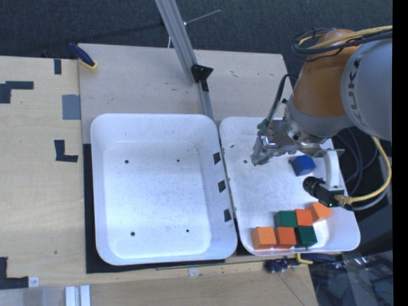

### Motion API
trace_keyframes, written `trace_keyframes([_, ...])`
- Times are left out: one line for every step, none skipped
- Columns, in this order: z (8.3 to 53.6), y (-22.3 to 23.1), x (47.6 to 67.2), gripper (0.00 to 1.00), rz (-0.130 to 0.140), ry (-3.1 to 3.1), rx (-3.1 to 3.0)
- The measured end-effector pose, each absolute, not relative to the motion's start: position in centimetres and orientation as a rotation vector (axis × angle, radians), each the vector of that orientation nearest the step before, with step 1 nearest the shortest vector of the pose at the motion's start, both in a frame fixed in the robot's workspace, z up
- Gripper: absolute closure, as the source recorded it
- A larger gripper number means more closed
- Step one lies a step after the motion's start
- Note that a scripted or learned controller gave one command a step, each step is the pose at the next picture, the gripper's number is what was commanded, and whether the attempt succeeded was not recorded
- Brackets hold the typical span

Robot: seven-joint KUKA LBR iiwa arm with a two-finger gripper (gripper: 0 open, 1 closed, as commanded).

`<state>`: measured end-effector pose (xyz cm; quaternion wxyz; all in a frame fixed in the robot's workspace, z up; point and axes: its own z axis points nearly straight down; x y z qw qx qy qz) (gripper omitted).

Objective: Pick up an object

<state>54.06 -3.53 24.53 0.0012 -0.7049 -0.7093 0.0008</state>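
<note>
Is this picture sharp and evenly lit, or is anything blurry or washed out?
Camera view: even, soft light; the white bins look bright but keep their specks; shadows are faint. The coloured blocks are soft-edged, and the pincer is slightly smeared, so its fingers are hard to make out.

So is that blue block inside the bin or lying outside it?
Inside. The blue block lies on the floor of the right bin, beside the gripper and apart from the orange and green blocks.

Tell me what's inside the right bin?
The right bin holds a blue block beside the gripper, plus orange blocks and green blocks clustered in its near corner. The arm covers the bin's far end.
</note>
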Motion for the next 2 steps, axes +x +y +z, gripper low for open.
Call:
trace_keyframes([24.7,2.1,54.6,1.0,0.0,-2.228,-2.211])
trace_keyframes([24.4,8.2,56.2,1.0,0.0,-2.229,-2.211])
